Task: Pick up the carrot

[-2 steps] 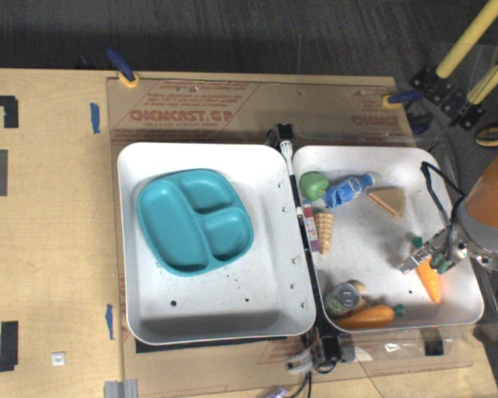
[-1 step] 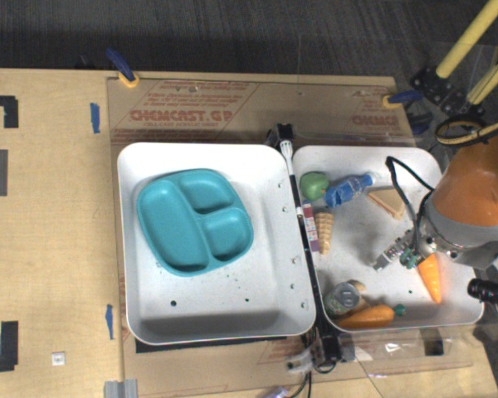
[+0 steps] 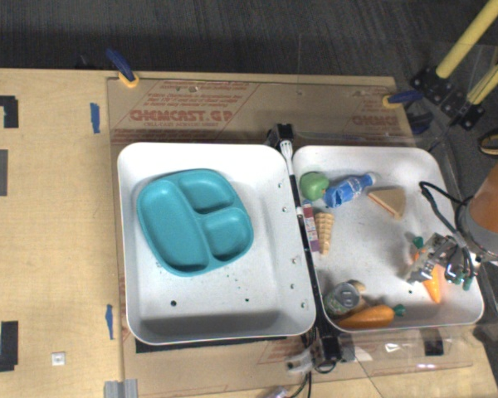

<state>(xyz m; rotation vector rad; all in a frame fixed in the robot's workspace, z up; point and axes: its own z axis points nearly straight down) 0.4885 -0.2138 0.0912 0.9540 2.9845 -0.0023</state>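
Note:
The carrot (image 3: pixel 368 316), orange with a green stub at its right end, lies flat along the front wall of the right bin (image 3: pixel 361 259). It sits just in front of a grey can (image 3: pixel 344 295). My gripper (image 3: pixel 430 265) hangs low over the right side of that bin, up and to the right of the carrot and apart from it. A small orange piece (image 3: pixel 433 289) shows right under the gripper; what it is cannot be made out.
At the back of the right bin lie a green ball (image 3: pixel 313 185), a blue bottle (image 3: pixel 349 189) and a tan wedge (image 3: pixel 388 200). A cone (image 3: pixel 324 229) and a slim packet (image 3: pixel 309 222) lie by the left wall. The left bin (image 3: pixel 149 305) holds a teal divided plate (image 3: pixel 195 220).

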